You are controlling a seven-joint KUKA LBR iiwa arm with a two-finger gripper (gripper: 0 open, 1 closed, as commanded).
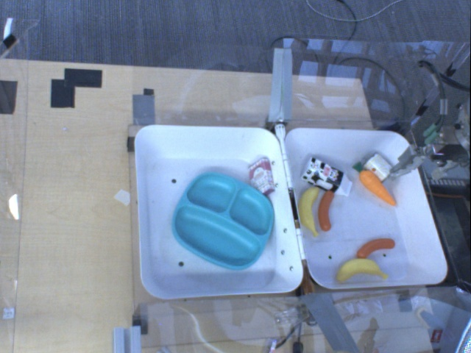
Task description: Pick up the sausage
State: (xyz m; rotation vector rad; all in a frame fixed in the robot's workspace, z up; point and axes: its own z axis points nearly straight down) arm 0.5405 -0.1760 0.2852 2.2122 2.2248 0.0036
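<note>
Two orange-red sausages lie in the right bin (427, 219). One sausage (324, 210) lies lengthwise beside a yellow banana (310, 210) near the bin's left wall. The other sausage (376, 248) lies near the front, just above a second banana (360, 271). My gripper (403, 165) reaches in over the bin's right rear corner, next to the white-topped end of a carrot (378, 187). It is well apart from both sausages and nothing shows in its grasp.
A black-and-white carton (322, 173) sits at the rear of the right bin. The left bin (151, 197) holds a blue divided plate (223, 219) and a small red-and-white packet (261, 175). A metal post (281, 87) stands behind the bins' shared wall.
</note>
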